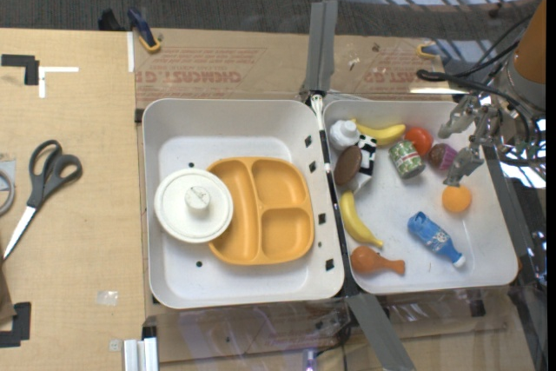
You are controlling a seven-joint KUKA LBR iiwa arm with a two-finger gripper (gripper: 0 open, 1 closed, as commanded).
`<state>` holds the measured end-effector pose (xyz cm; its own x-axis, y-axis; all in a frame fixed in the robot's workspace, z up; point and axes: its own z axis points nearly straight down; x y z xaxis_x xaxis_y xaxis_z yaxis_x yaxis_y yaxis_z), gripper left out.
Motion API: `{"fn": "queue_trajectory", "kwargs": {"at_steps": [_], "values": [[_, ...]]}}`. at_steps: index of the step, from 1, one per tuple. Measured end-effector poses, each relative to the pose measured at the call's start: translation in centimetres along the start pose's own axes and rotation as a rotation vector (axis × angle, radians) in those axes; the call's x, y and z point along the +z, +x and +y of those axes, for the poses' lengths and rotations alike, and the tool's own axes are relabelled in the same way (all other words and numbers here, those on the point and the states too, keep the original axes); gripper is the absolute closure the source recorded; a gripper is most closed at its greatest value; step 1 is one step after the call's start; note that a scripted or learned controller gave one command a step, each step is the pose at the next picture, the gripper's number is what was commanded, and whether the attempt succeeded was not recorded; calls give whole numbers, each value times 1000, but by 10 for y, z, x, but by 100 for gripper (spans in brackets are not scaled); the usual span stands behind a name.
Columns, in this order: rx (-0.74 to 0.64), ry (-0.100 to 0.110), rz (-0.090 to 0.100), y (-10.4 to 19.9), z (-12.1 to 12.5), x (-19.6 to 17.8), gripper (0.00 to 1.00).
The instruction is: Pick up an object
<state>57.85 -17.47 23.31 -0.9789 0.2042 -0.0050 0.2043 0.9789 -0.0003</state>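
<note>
- Objects for picking all sit in the right bin; none is between the fingers.
- Nearest edge: orange plastic drumstick, then a blue bottle lying tilted, white cap toward the front right.
- Yellow banana lies along the left wall, curved.
- Orange ball, round and smooth, sits just below the gripper.
- Gripper released, metal fingers spread, hovering over the bin's right side, next to a purple piece.
- Further back: green can, red tomato, second banana, brown oval, black-and-white toy, white bottle, packed close.
- Left bin: yellow divided tray with a round white lid overlapping its left edge.
- Scissors on the wooden bench, far left.
</note>
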Motion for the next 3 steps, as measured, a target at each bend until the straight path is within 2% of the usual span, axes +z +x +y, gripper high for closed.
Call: {"fn": "queue_trajectory", "kwargs": {"at_steps": [1,2,3], "values": [[-187,0,1,22,-22,110,0],[-203,0,2,80,-14,140,0],[-150,-1,3,-22,35,141,0]]}}
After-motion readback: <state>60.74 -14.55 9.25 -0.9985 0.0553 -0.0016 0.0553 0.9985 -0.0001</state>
